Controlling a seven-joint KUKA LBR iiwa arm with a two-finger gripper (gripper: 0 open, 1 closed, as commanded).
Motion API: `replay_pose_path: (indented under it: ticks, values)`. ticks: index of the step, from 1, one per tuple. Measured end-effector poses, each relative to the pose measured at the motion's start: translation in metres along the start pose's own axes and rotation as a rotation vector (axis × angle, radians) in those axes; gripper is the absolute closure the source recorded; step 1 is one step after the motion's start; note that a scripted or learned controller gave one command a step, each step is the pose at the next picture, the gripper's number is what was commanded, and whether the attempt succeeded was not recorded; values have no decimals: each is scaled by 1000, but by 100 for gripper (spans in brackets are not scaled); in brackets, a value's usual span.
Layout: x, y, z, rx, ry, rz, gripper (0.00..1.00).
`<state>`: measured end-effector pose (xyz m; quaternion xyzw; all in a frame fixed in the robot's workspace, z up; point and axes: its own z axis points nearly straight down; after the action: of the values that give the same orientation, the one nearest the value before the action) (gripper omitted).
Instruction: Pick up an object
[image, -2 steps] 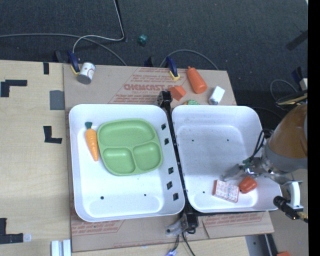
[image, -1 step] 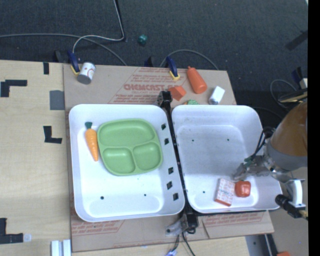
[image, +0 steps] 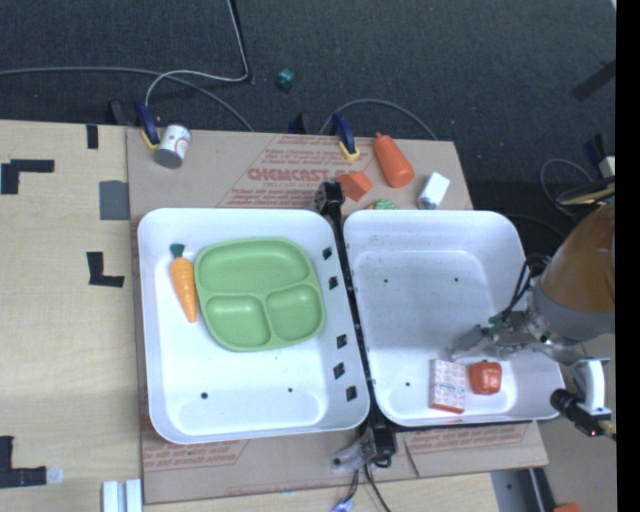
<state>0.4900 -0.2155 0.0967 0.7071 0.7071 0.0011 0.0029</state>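
Observation:
In the right bin, near its front right corner, lie a small red rounded object and a white and red packet just left of it. My gripper hangs low over that corner, just behind these two and close above the red object. Nothing shows held in it. The arm's grey and orange wrist reaches in from the right. In the left bin a green divided plate lies flat, with a toy carrot beside its left edge.
Behind the bins on the cardboard lie an orange bottle, an orange block, a white cube and a small can. Black clips line the wall between the two bins.

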Motion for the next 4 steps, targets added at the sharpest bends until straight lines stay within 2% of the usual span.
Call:
replay_pose_path:
  ticks: [1,2,3,4]
  values:
    - [61,56,2,7,4,-2,0]
    - [19,-5,10,2,-1,2,0]
    - [28,-6,-37,6,3,-1,0]
    - [26,-6,-35,7,4,-2,0]
